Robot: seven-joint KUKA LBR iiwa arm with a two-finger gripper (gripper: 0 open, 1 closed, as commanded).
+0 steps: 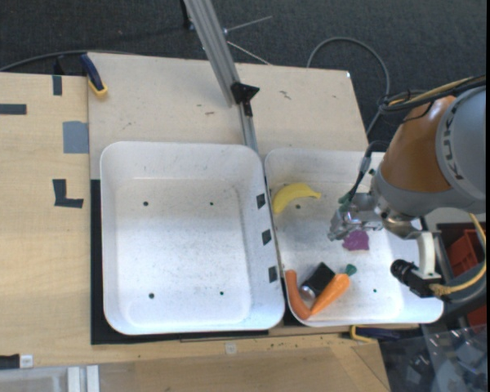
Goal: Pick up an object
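Arm point(429, 158) low over purple object point(358, 240)

The grey KUKA arm point(441, 158), orange-banded above the wrist, reaches in from the right, its metal two-finger gripper point(349, 225) pointing down and lowered.

purple object point(358, 240) half hidden under pincer point(344, 227)

The only readable mark is part of the letters "KU" on the arm's grey casing point(467, 149)
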